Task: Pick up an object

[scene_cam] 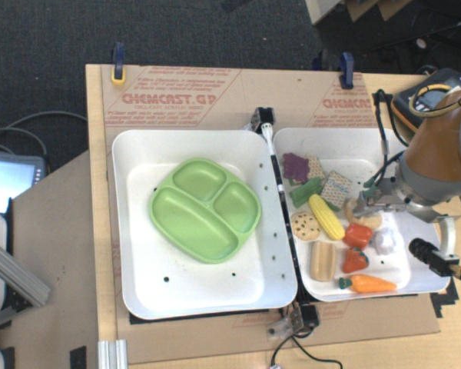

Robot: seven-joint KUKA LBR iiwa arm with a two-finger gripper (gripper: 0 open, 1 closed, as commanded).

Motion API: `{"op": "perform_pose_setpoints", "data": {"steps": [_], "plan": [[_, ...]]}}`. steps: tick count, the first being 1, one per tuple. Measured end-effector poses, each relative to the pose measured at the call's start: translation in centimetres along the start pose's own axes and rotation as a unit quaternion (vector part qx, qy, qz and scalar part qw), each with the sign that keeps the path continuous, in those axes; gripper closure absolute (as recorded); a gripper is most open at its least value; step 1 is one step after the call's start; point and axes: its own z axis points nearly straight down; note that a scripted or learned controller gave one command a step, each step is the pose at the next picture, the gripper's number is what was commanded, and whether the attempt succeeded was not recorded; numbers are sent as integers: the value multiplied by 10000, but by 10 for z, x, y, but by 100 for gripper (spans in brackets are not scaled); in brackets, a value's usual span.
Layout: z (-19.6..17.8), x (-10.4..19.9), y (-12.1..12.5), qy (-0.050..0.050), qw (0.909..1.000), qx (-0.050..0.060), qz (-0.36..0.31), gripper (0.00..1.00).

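The right white bin holds several toy foods. Among them are a yellow corn cob, a round cookie, a purple piece, a green piece and a speckled cracker. There are also a red piece, a second red piece, an orange carrot and a tan block. My gripper reaches in from the right and hangs low over the bin's middle, just above the first red piece and right of the corn.
The left white bin holds a green divided plate. The grey arm with its orange band crosses the right bin's right side. Blue clamps stand at the board's back edge. A black bracket sits between the bins.
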Motion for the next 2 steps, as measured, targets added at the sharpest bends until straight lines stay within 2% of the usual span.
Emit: {"op": "perform_pose_setpoints", "data": {"steps": [1,2], "plan": [[-125,103,-4,87,9999,76,-71,100],[-202,50,-45,53,9999,103,19,100]]}}
